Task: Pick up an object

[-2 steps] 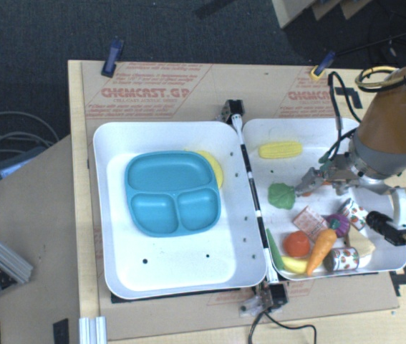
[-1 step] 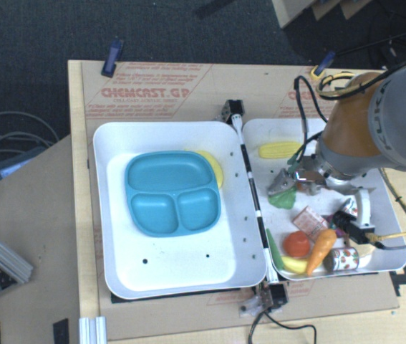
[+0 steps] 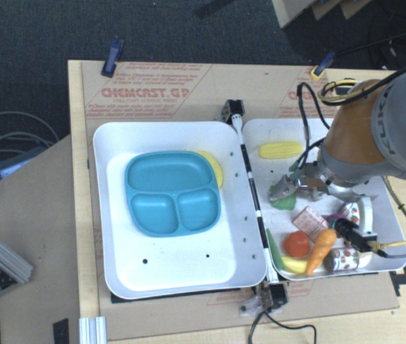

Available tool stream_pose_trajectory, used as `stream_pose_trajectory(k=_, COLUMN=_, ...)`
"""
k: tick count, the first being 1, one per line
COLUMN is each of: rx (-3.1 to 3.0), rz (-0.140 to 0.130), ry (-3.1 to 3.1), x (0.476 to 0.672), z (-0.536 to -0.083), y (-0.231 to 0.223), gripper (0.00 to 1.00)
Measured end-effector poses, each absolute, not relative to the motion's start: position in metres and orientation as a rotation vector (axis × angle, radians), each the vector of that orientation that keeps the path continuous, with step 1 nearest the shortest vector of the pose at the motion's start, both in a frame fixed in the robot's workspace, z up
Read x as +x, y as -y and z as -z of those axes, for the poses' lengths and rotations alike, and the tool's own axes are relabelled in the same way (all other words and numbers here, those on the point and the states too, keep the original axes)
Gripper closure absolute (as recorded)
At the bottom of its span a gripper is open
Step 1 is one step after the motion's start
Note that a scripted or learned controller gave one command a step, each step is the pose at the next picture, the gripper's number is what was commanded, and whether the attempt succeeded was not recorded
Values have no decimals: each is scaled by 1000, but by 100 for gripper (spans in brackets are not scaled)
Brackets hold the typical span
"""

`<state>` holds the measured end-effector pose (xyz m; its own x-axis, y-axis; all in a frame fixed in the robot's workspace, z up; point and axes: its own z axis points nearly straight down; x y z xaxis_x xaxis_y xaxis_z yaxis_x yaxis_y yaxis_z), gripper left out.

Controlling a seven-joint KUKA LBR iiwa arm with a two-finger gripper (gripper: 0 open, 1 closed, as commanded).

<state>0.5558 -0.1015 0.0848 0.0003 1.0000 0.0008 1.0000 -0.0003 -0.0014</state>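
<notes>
Landmark for all positions: red tomato [image 3: 297, 244], lying in the right bin [image 3: 266, 170] on the surface [image 3: 152, 92].

- Arm [image 3: 360, 135]: comes in from the view's right, above and to the right of the tomato; grey body with the orange band bent over the right bin.
- End effector [image 3: 286, 187]: above the tomato in the view and slightly left of it, low over the bin floor. How far open it is: cannot tell from this angle. Nothing is visibly in its grip.
- Green object [image 3: 284, 202]: the task's likeliest item. It sits between the tomato and the end effector, right at the end effector's tip. Whether they touch: cannot tell.
- Pink packet [image 3: 310, 219]: just up and right of the tomato, tilted.
- Carrot [image 3: 320, 249]: right beside the tomato on its right, lying at a slant.
- Yellow piece [image 3: 293, 265]: just below the tomato, at the bin's near wall, partly under the carrot's tip.
- Patterned can [image 3: 346, 259]: right of the tomato, past the carrot, on its side.
- White cup [image 3: 356, 212]: up and right of the tomato, beyond the packet.
- Corn cob [image 3: 280, 150]: well above the tomato, past the end effector, lying crosswise.
- Left bin [image 3: 117, 249]: left of the tomato. It holds a blue divided plate [image 3: 172, 192], with a yellow item [image 3: 217, 167] showing from under the plate's upper right edge.
</notes>
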Motion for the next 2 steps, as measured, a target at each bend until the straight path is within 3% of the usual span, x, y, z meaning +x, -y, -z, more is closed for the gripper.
stream_pose_trajectory(k=1, rx=-2221, rz=1, ry=2223, x=568, z=-85, y=92, gripper=0)
stream_pose_trajectory(k=2, rx=-2222, rz=-1, ry=2220, x=522, z=-85, y=110, gripper=0)
